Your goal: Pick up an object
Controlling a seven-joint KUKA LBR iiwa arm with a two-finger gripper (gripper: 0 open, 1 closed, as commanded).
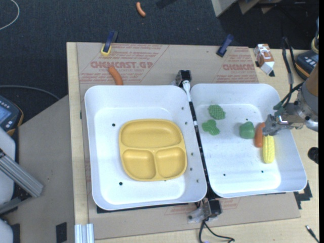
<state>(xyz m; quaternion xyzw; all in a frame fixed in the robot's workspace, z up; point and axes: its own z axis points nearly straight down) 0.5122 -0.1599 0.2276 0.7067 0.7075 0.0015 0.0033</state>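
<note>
The right bin (238, 186) holds several toy foods. A knobbly green piece (216, 111) and a smaller green piece (210, 127) lie near its left side. Further right sits a green pepper-like piece (247, 130), with an orange carrot (258, 136) beside it and a yellow corn cob (268, 150) just past that. My gripper (271, 125) reaches in over the bin's right rim and hangs low, just above the top ends of the carrot and the corn. I see nothing lifted off the bin floor.
The left bin (101, 186) holds a yellow divided plate (152, 149). An orange toy sausage (116, 75) lies on the cardboard behind the left bin, and another (140, 8) on the dark floor. Clamps (107, 43) (225, 45) grip the board's far edge.
</note>
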